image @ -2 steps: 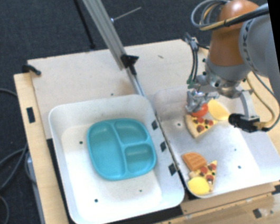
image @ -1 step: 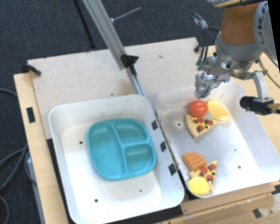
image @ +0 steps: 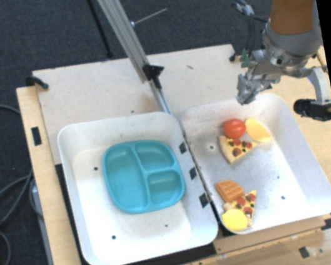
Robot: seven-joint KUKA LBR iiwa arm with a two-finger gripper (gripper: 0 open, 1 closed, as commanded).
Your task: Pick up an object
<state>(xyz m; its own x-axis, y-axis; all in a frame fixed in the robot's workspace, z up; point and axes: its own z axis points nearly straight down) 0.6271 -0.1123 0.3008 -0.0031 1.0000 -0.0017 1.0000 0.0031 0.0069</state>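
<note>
Camera view is showing the end effector [image: 246,93] hovering up-right of the tomato [image: 234,128]; its grip state I cannot tell.

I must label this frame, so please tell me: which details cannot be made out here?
- Claw: blurred and small in the camera view; open or shut cannot be told.
- Arm: cut off by the top edge.
- Toy food near the right bin front corner: pieces overlap; the yellow piece is too small to identify.

Glossy plastic tray [image: 143,176] — matt white bins [image: 95,236] — bench [image: 95,90] perhaps wood.
</note>
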